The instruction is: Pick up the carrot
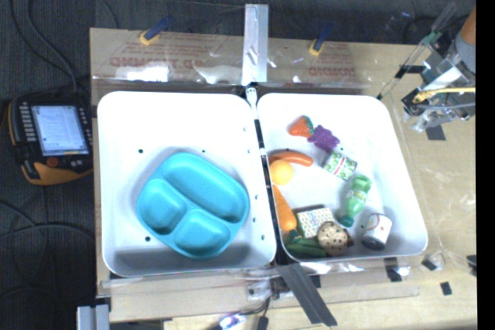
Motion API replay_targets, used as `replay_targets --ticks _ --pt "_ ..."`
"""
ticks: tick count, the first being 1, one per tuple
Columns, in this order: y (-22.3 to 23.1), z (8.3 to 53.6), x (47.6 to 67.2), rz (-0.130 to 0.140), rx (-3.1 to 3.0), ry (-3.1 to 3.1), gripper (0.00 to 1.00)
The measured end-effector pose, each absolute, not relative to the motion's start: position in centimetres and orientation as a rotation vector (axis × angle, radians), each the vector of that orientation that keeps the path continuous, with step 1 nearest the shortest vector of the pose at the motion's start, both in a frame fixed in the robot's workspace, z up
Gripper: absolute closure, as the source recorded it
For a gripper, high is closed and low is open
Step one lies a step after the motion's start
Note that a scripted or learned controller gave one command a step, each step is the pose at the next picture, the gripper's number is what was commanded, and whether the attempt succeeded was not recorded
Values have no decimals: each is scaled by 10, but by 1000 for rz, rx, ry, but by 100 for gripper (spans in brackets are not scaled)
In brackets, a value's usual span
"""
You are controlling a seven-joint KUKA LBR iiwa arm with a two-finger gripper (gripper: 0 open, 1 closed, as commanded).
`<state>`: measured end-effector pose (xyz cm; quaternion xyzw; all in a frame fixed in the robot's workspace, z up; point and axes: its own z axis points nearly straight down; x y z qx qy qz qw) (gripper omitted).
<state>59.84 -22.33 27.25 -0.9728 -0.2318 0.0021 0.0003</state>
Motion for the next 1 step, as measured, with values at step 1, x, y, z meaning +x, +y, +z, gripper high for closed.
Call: replay_targets --ticks 1 --pt "-223 272 598 7 -3055 -728 0"
